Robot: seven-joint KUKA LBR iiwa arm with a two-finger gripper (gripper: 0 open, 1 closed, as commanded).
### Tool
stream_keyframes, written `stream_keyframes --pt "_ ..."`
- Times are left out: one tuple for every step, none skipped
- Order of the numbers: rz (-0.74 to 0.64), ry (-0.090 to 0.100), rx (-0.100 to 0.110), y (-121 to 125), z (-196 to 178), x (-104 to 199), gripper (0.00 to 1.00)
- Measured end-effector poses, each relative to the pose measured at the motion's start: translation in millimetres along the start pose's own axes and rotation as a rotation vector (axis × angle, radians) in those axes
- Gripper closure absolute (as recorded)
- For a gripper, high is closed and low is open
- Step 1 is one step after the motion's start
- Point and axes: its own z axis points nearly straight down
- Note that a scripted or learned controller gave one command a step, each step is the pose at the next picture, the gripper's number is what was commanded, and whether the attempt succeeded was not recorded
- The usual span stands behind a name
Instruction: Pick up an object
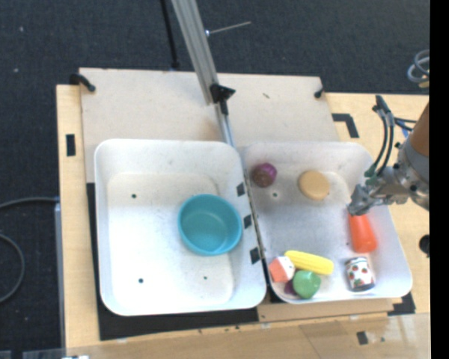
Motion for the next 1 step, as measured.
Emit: stream_keyframes --pt "-0.003 0.003 0.005 20.2 -6.8 47.4 1.00"
